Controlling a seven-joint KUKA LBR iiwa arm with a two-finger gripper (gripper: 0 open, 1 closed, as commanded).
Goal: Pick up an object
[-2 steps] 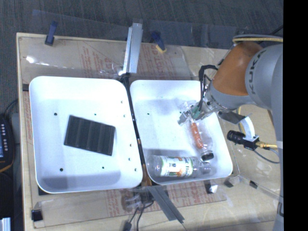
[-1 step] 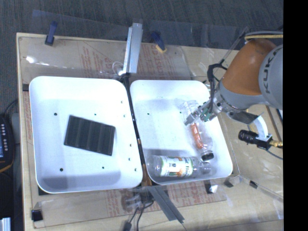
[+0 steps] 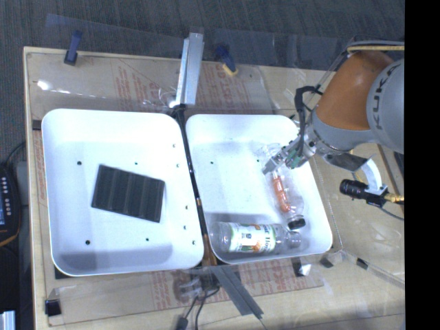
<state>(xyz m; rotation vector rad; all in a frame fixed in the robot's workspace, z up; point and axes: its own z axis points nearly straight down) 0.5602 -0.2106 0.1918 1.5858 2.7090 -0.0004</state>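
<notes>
Pad, dark and ribbed, lay flat in the left bin. In the right bin, a clear bottle with orange contents ran from 12 to 6 o'clock, its top just at 7 o'clock of the end effector; grip state couldn't be told. Another bottle lay crosswise at 6 o'clock.

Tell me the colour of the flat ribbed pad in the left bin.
Dark grey to black, with lengthwise ribs; the pad shows plainly in the camera view.
</notes>
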